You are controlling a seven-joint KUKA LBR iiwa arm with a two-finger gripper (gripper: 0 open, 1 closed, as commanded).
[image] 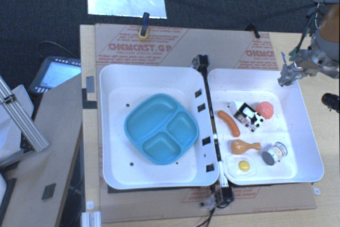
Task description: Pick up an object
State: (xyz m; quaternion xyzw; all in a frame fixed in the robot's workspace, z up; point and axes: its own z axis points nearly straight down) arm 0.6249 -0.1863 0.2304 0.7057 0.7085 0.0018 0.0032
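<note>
Gripper (pixel 287 76) hangs over far-right rim of right shallow white bin (pixel 305 130), holding nothing; can't tell its state. Below it in that bin: pink ball (pixel 265 109), black-white block (pixel 248 115), orange sausage (pixel 228 123). Blue divided plate (pixel 161 128) in left bin.

Two white bins on a bench, arm at the right edge.

The left bin (pixel 114 82) holds a blue divided plate (pixel 161 128). The right bin (pixel 305 130) holds an orange sausage (pixel 228 122), a black-and-white toy (pixel 248 116), a pink ball (pixel 265 109), a tan drumstick (pixel 243 145), a fried egg (pixel 244 166) and a small can (pixel 273 153). The gripper (pixel 287 76) hovers over the right bin's far right corner, nothing between its fingers.
</note>
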